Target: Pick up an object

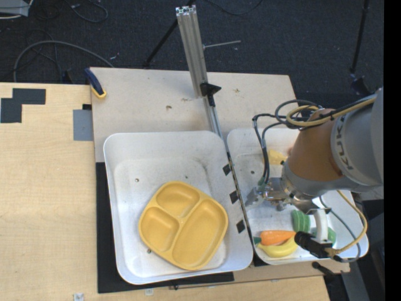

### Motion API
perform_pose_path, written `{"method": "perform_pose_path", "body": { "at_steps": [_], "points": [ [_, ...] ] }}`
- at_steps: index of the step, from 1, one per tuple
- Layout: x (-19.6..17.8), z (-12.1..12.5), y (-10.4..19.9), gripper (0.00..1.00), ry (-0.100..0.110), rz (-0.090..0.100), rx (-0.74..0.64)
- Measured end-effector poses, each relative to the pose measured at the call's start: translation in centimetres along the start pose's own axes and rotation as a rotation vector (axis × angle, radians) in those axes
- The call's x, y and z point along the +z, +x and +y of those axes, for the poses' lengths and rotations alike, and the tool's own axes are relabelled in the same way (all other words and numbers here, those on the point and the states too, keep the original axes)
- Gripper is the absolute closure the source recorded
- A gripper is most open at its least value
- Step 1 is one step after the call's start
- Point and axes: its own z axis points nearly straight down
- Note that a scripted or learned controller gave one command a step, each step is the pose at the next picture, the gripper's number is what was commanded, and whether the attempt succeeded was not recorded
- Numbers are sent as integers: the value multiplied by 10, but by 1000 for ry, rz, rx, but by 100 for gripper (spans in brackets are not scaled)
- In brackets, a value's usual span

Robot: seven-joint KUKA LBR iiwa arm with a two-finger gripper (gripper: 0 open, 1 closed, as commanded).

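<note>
A dark carpeted floor (94, 30) lay behind the bench, strewn with loose cables (44, 52) and thin black stand legs (166, 39). A pale wooden board (250, 96) formed the bench top — an aluminium post (193, 49) rose from it at a slant. At left sat a light wood-grain table (44, 199) — even, soft lighting throughout.

From my remote station I saw a grey aluminium post (193, 50) slanting over the bench (150, 96), black cables (56, 47) looping on dark carpet, and a light wooden panel (44, 193) alongside.
</note>
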Motion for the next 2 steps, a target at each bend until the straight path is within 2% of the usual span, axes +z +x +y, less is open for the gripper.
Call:
{"method": "perform_pose_path", "body": {
  "at_steps": [1, 2],
  "points": [
    [-12, 4, 4, 100, -10, 8, 2],
    [-54, 2, 1, 100, -1, -4, 0]
  ]
}}
